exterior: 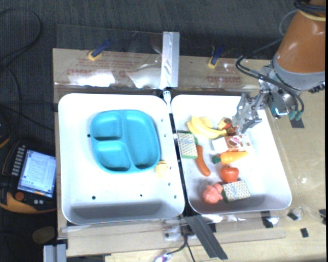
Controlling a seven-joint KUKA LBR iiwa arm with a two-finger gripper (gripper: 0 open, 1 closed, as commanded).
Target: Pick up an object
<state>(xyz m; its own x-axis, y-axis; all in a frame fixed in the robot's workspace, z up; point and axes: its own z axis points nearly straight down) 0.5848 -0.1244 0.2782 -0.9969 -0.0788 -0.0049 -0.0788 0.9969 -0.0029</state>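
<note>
Gripper (pixel 242 125) hung low over the toy food in the right bin (pixel 273 162).
Its tips blurred into the clutter beside the banana (pixel 201 127), so their grip could not be told. A small red-and-white piece (pixel 236 142) lay just below, hard to identify; the blue tray (pixel 124 140) sat in the left bin (pixel 76 190).

No readable text — labels too blurred

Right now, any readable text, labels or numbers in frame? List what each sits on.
None can be read.
Handheld screen left of the bins: lines of text, too small to read.
Clear sheet behind the bins: faint reddish print, blurred.
Two small patterned boxes in the right bin: print too small to read.
</note>
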